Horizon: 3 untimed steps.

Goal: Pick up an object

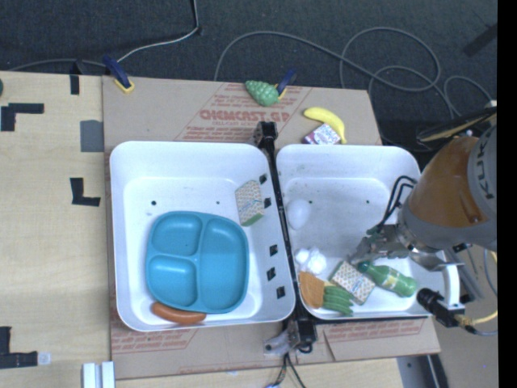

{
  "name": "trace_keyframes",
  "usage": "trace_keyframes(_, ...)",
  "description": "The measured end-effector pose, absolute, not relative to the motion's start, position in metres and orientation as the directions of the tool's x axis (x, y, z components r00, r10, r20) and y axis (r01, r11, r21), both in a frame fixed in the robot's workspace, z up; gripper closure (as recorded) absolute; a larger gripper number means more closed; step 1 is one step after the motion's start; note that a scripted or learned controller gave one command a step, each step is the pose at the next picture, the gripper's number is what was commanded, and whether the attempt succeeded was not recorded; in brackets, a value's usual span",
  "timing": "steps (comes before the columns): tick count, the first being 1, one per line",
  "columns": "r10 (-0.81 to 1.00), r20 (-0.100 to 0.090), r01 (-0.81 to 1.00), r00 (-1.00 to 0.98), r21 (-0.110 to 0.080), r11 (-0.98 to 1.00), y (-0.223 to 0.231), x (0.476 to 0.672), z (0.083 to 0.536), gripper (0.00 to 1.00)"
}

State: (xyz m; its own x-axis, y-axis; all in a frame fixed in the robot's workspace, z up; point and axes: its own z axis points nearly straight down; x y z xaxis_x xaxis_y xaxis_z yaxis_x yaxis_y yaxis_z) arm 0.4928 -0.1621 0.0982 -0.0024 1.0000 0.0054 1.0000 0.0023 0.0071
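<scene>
Two white bins side by side on a cardboard sheet. In the left bin: blue divided plate, hot dog at its lower edge, small patterned packet leaning against the right wall. In the right bin: green bottle, patterned packet touching it, green vegetable, orange piece, white lump. Gripper low in the right bin, just above the bottle's cap end; open or closed, impossible to tell, and nothing seen held. Behind the bins, on the cardboard: banana, green toy, small packet.
</scene>
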Motion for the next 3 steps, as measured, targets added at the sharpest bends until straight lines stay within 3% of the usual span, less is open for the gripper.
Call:
trace_keyframes(1, 1.000, 0.001, 1.000, -0.002, 0.000, 0.002, -0.090, 0.506, 0.203, 1.00)
trace_keyframes(2, 1.000, 0.001, 1.000, -0.001, -0.001, 0.001, -0.091, 0.506, 0.202, 0.00)
trace_keyframes(3, 1.000, -0.001, 1.000, 0.002, -0.001, -0.002, -0.175, 0.483, 0.189, 0.00)
